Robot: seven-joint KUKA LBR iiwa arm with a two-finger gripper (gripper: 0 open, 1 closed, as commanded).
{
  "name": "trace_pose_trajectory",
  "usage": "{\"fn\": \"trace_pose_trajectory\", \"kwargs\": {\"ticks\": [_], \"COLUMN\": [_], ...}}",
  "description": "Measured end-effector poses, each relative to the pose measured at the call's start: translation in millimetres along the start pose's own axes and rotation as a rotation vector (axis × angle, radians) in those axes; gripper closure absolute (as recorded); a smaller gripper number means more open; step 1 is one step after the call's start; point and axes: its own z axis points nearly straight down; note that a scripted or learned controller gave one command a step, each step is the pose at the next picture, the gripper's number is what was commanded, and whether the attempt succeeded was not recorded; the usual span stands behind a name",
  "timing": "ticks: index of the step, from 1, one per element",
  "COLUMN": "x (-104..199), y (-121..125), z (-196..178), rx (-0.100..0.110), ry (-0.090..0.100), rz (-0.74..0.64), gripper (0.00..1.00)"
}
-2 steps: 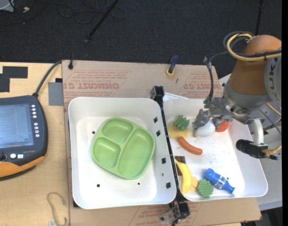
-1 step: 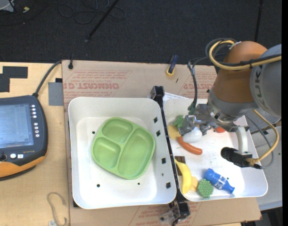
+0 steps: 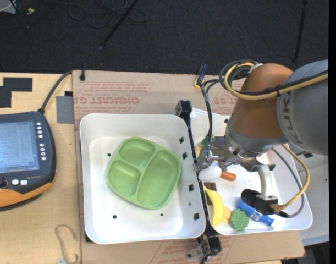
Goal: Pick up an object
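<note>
My gripper point(image 3: 208, 159) hangs low over the left side of the right bin point(image 3: 305, 216), close to the wall shared with the left bin. A small white rounded thing point(image 3: 210, 173) sits right under it; whether it is gripped I cannot tell. Just to its right lies a small orange piece point(image 3: 229, 176). A yellow banana point(image 3: 215, 204) lies at the bin's front left, with a green knobbly ball point(image 3: 239, 220) and a blue object point(image 3: 257, 213) beside it. The arm's grey body hides the back of this bin.
The left bin point(image 3: 93, 147) holds a green divided plate point(image 3: 144, 171). A tablet with an orange base point(image 3: 16, 153) lies on the bench at far left. Cables run from the wrist across the right bin.
</note>
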Motion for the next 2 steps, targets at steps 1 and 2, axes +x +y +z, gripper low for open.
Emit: {"fn": "trace_pose_trajectory", "kwargs": {"ticks": [1, 2], "x": [37, 48], "y": [-31, -31], "z": [-22, -10], "rx": [-0.002, 0.0], "ry": [0.0, -0.002], "rz": [0.0, 0.003], "gripper": [1.0, 1.0]}}
